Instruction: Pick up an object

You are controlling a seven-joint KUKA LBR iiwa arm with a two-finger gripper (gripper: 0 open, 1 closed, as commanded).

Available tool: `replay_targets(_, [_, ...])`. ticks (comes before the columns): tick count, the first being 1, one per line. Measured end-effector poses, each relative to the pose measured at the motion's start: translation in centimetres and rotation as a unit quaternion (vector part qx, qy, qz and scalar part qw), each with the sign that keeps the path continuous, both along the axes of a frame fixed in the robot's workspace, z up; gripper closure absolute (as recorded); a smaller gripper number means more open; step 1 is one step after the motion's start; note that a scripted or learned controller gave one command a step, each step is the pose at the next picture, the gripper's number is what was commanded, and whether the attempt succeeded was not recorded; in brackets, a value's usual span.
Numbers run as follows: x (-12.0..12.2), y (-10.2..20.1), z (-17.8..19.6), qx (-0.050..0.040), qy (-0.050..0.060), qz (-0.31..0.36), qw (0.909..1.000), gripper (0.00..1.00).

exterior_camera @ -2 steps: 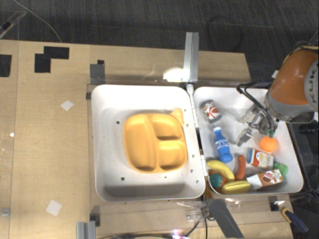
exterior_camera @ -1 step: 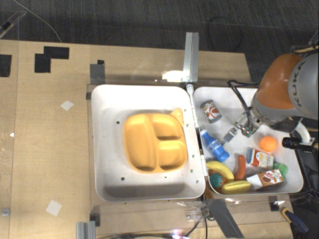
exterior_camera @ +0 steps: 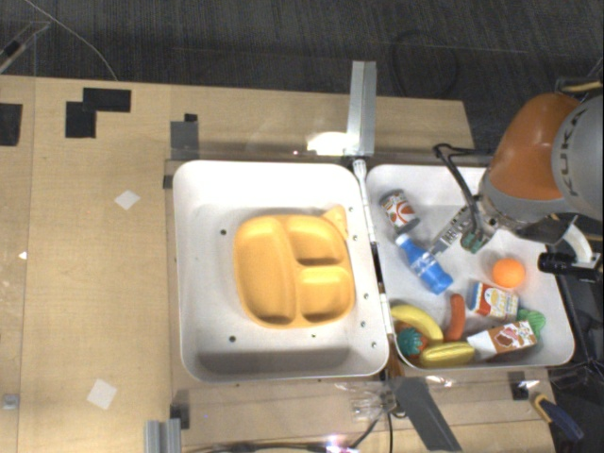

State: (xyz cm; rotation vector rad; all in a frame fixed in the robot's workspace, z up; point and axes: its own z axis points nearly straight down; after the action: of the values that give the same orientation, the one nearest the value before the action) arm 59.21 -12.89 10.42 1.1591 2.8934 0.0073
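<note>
The right bin [exterior_camera: 425, 182] holds several small items. Among them are a red and white can [exterior_camera: 400, 209], a blue bottle [exterior_camera: 424, 263] lying on its side, an orange ball [exterior_camera: 509, 272] and a small juice carton [exterior_camera: 493, 300]. My gripper [exterior_camera: 462, 235] hangs over the middle of this bin, just right of the blue bottle's cap and up-left of the orange ball. Its two fingers stand apart with nothing between them.
Along the right bin's front edge lie a banana [exterior_camera: 417, 319], a red sausage [exterior_camera: 457, 315], a second yellow fruit [exterior_camera: 447, 353], a printed carton [exterior_camera: 510, 338] and a green piece [exterior_camera: 534, 321]. The left bin [exterior_camera: 203, 253] holds a yellow divided tray [exterior_camera: 293, 267].
</note>
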Motion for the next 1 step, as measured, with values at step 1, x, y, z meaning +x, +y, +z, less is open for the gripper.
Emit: replay_targets(1, [0.94,5.91,8.42,-0.0002,0.006,0.145,0.9894,1.00])
